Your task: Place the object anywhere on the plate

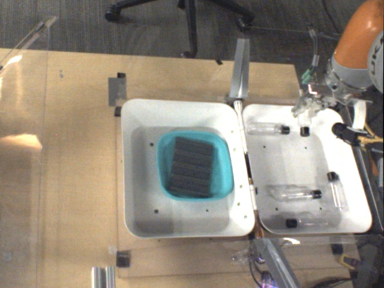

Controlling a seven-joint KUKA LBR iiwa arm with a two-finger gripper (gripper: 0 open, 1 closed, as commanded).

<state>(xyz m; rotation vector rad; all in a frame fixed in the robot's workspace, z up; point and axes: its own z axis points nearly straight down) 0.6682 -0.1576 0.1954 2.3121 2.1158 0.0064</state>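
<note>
Grey block (192,168) is laid on the blue plate (225,179). Only backing off seems needed. The gripper's (308,104) opening cannot be told.

The bench (60,179) carries 2 bins side by side; the left bin (135,215) holds a plate (225,170) with a ridged block (192,165) lying on it; the right bin (354,191) holds 4 vials (267,128) spread near its edges; the claw (307,104) hangs over its far rim.
</note>
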